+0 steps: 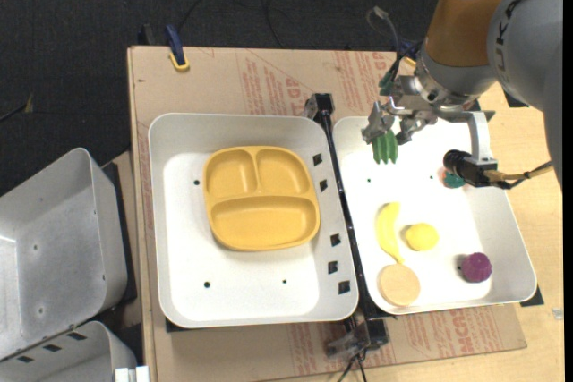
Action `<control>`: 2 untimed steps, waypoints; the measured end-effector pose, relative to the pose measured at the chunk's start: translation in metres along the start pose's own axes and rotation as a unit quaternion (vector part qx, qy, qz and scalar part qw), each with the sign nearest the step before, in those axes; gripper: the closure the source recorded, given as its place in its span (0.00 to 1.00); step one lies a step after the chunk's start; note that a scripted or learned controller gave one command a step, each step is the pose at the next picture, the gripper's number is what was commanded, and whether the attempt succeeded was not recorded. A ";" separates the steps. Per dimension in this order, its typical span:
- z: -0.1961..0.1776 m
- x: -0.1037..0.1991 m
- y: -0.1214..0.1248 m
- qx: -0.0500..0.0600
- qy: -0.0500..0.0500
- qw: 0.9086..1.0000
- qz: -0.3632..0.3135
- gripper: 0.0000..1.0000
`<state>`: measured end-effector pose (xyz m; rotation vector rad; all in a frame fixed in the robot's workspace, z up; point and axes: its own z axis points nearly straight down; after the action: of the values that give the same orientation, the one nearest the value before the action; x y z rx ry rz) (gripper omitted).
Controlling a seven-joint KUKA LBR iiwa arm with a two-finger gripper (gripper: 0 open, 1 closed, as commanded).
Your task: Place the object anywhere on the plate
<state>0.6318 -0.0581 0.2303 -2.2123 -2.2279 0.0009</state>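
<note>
Green toy [385, 148] hangs clenched in the claw [387, 131], up over the right bin [501, 219]. Yellow plate [261, 197] in the left bin [179, 192] waits; carrying over is left.

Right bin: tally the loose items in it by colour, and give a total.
Yellow: 2, banana and lemon
Green: 1, at the end effector
Tan: 1, round disc
Purple: 1, grapes
Teal: 1, small piece by the right wall
Total: 6

Yellow plate [262, 197], green obj [385, 148], yellow banana [388, 230], purple ball [475, 266], white bins [179, 300]
</note>
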 end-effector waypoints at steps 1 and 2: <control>0.001 0.059 0.000 -0.001 0.000 1.000 0.000 1.00; 0.011 0.114 -0.015 0.001 0.000 1.000 0.000 1.00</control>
<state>0.6165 0.0553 0.2194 -2.2113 -2.2274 0.0020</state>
